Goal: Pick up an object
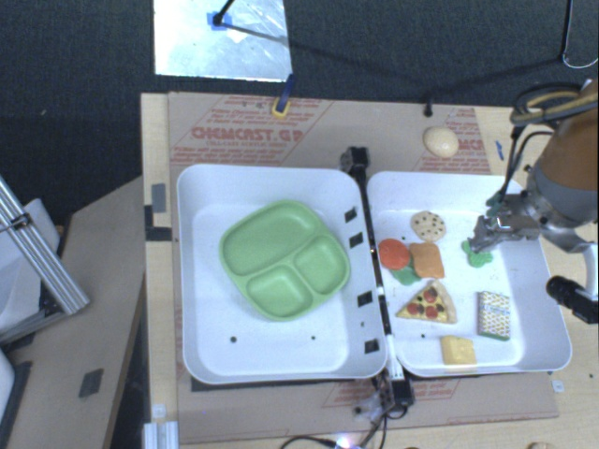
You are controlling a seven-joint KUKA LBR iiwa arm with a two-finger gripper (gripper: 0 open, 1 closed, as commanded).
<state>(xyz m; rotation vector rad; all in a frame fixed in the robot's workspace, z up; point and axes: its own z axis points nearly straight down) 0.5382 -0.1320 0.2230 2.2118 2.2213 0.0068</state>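
Note:
The right bin (533, 344) holds several toy foods: a cookie (428, 224), a red tomato slice (394, 253), an orange bread piece (428, 261), a pizza slice (429, 303), a yellow cheese block (458, 350), a patterned packet (494, 314) and a small green item (480, 258). My gripper (484, 237) hangs low over the bin's right part, its tip just above the green item. Nothing shows held in it.
A green divided plate (284, 258) lies in the left bin (201, 344). A beige egg-shaped object (441, 141) rests on the cardboard behind the right bin. A black divider (370, 260) runs between the bins. The arm (566, 171) fills the right side.

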